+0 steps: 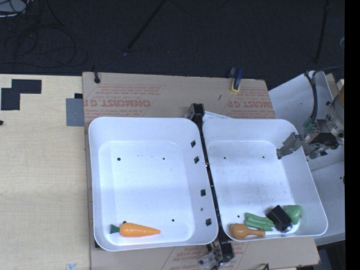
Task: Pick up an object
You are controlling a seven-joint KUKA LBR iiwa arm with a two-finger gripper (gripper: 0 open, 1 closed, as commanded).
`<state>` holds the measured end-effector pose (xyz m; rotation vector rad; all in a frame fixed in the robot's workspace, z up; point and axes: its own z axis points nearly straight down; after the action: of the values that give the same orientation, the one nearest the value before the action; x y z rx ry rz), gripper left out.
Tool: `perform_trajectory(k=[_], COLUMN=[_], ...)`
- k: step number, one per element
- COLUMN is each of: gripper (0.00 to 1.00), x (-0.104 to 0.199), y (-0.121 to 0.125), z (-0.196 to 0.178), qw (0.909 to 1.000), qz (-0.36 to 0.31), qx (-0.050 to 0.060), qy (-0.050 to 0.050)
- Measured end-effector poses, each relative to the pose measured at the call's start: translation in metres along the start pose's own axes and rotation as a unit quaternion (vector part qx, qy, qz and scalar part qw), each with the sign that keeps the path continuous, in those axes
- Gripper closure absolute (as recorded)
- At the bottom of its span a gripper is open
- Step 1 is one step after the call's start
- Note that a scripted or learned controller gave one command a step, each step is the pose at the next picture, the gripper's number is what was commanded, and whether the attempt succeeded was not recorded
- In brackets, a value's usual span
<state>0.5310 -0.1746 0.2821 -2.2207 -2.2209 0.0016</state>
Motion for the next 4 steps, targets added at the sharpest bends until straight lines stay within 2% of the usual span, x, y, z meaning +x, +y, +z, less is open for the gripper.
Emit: perform_trajectory(k=[1,2,3,4], gripper=[0.00,0.00,0.00,1.00], x=[0.071,0.127,0.052,0.055], y=[0.088,0.114,0.113,0.113], z=[0.107,0.085,0.005,0.000], qw=[1.0000,1.0000,1.0000,1.0000], qz=[-0.004,-0.003,0.002,0.000], qx=[0.000,-0.001,-0.003,0.001], qy=[0.001,0.000,-0.002,-0.001])
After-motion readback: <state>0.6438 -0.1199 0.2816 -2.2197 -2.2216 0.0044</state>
